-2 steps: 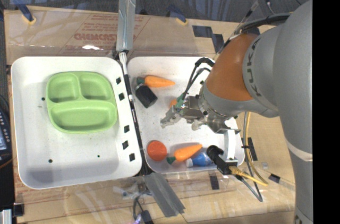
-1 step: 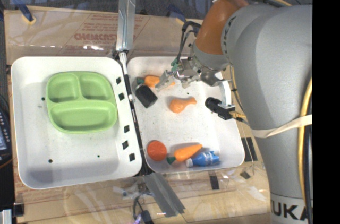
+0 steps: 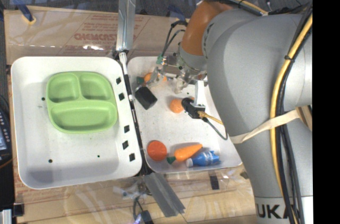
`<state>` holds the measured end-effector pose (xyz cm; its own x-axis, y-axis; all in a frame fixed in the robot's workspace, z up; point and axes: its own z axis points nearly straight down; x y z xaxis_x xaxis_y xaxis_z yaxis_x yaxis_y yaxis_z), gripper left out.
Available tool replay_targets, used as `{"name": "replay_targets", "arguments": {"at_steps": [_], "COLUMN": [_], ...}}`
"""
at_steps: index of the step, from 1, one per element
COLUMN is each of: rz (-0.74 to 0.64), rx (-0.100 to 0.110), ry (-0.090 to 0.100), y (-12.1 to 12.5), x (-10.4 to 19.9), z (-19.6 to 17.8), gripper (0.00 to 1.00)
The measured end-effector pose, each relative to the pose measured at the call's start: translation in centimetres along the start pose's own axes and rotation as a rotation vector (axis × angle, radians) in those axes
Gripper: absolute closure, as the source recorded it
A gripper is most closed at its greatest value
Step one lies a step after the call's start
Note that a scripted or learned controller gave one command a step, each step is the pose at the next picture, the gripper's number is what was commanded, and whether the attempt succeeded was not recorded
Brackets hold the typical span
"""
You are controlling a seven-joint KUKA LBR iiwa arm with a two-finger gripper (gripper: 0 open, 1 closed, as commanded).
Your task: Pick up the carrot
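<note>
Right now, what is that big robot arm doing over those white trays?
The grey arm is reaching into the right bin, trying to pick up the carrot. Its gripper hovers near the far end of that bin, beside a black block and a small orange ball. The carrot lies at the near end, between a tomato and a blue bottle. The left bin holds a green plate.

Grey arm point(image 3: 255, 85), orange band, yellow cables.
</note>
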<state>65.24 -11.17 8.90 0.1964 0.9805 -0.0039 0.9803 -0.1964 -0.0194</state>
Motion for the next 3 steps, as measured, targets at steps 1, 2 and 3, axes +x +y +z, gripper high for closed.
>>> {"name": "replay_targets", "arguments": {"at_steps": [1, 2, 3], "rz": [0.168, 0.127, -0.106], "rx": [-0.013, -0.016, -0.016], "ry": [0.006, 0.006, 0.003], "y": [-6.6, -6.3, -8.6], "x": [-3.3, -3.1, -10.1], "z": [-0.1, -0.1, -0.1], "gripper": [0.0, 0.0, 0.0]}}
